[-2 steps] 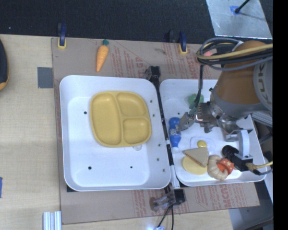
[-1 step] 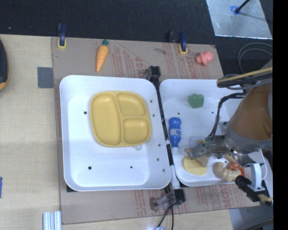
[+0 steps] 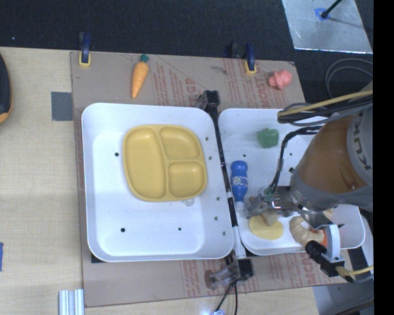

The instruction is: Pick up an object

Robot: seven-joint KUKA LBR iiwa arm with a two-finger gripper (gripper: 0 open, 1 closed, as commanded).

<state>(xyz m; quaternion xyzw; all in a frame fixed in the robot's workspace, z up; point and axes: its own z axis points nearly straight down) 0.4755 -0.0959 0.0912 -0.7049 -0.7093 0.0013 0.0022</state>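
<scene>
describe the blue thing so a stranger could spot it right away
Find the right-hand white bin, the one without the yellow divided plate. The blue bottle-shaped toy lies along its left wall, upper-left of the gripper. It is the only blue item there; the green piece sits farther back.

Divided plate (image 3: 164,161) in left bin (image 3: 98,235)

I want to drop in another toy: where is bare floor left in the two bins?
Left bin: a bare strip below the yellow tray and along its left wall. Right bin: a patch between blue bottle and green toy; its lower end is crowded by the gripper.
</scene>
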